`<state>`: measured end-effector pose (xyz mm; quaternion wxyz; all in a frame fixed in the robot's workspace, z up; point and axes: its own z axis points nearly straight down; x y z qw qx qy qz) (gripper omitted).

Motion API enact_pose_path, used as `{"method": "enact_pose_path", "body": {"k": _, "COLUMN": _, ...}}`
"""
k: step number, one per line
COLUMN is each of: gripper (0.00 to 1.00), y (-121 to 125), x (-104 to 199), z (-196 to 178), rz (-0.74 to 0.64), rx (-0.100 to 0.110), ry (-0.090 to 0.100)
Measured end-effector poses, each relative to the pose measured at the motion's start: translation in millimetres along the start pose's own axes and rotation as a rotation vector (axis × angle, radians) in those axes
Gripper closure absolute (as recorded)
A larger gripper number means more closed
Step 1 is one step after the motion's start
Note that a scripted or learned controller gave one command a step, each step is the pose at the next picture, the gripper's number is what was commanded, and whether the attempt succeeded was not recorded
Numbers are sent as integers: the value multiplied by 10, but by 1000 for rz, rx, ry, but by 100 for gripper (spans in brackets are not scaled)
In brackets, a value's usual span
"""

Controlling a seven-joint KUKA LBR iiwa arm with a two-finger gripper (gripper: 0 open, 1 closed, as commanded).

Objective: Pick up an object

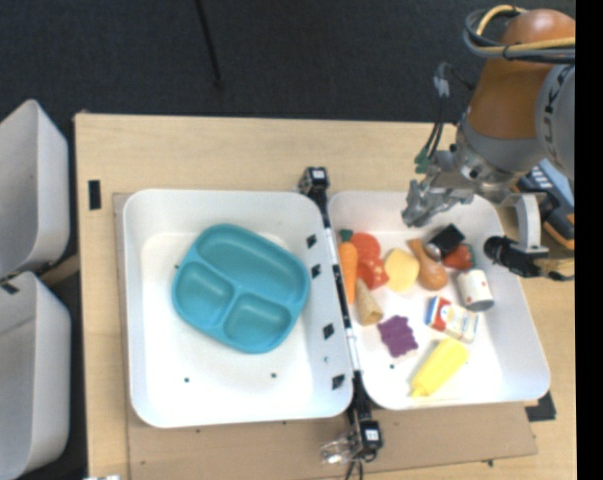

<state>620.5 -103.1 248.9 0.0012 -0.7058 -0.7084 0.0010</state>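
My gripper (418, 211) hangs over the far side of the right bin (521, 363), above and a little behind the pile of toy food. Nothing shows between its fingers. Below it lie a black block (445, 238), a red piece (461, 257), an orange lump (433, 274) and a pale yellow piece (401, 269). Farther left lie a carrot (348, 268) and a red pepper (369, 260). Nearer the front are a purple piece (398, 336), a yellow piece (439, 366), a white can (473, 289) and a small carton (450, 317).
The left bin (146, 368) holds a teal divided plate (242, 286). A ridge with black clips (333, 298) separates the two bins. White objects (16, 218) stand off the bench at the left. The arm's grey and orange wrist (511, 88) rises at the upper right.
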Motion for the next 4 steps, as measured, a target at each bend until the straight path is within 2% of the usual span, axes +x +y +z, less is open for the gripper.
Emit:
{"method": "enact_pose_path", "body": {"k": 1, "gripper": 100, "y": -465, "x": 362, "z": -14, "rz": -1, "rx": 2, "ry": 0}}
{"method": "enact_pose_path", "body": {"k": 3, "gripper": 100, "y": -1166, "x": 919, "z": 16, "rz": 0, "rx": 3, "ry": 0}}
{"method": "enact_pose_path", "body": {"k": 4, "gripper": 100, "y": -1322, "x": 1041, "z": 64, "rz": -1, "rx": 2, "ry": -1}}
